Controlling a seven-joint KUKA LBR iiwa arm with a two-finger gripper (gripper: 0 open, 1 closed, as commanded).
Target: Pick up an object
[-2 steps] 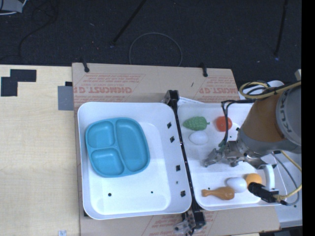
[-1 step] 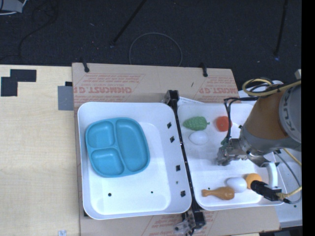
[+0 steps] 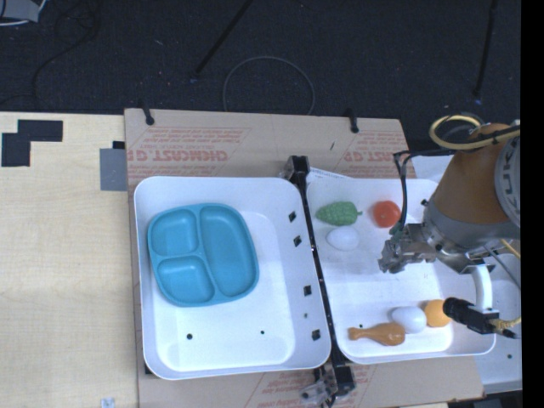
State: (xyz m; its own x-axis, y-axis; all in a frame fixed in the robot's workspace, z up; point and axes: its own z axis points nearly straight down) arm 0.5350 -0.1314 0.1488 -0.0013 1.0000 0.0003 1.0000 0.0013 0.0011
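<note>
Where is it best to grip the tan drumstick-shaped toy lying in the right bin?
Probably at the narrow shaft of the tan drumstick-shaped toy, coming from above. It lies flat near the front wall of the right white bin, its thin end pointing left, and its thick end nearly touches a white egg-shaped object.

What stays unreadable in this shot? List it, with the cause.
- Gripper: too small and dark to read its state, or whether it touches the bin floor.
- Orange ball: partly covered by a black part of the arm.
- Right bin: its right side lies under the arm.
- Cardboard print: upside down, too faint to read.
</note>
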